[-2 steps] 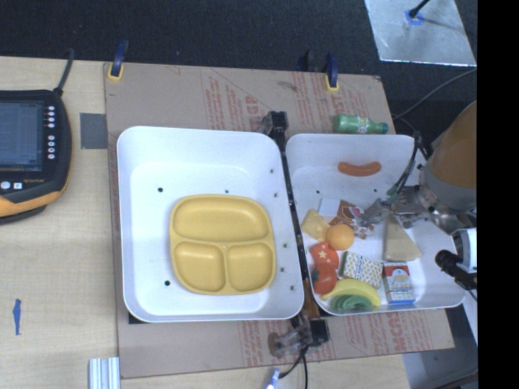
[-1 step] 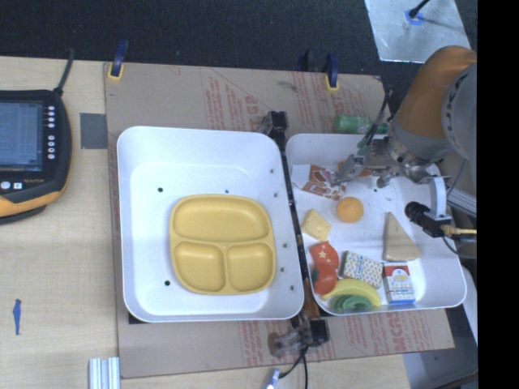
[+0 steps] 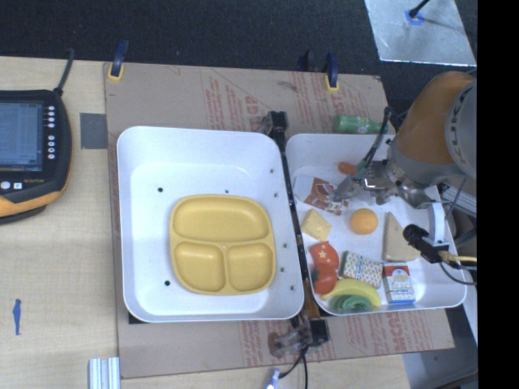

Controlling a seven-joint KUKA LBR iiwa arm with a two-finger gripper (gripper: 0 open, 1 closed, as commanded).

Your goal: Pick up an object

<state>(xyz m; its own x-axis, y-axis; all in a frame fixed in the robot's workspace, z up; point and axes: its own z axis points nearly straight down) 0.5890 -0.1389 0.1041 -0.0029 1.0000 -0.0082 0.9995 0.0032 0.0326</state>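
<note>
The gripper [image 3: 357, 183] is hanging low over the far part of the right bin [image 3: 454, 298], beside a small red packet [image 3: 323, 193]; how it is set I cannot tell. The nearest pickable thing, an orange ball [image 3: 364, 221], is sitting just toward the camera from it, with a pale yellow wedge [image 3: 316, 224] to that ball's left. Print is showing on the red carton [image 3: 397, 284] and the checkered packet [image 3: 362, 268], too small to read.

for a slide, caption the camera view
KUKA arm reaching over right bin of toy food; yellow divided plate in left bin.
</note>
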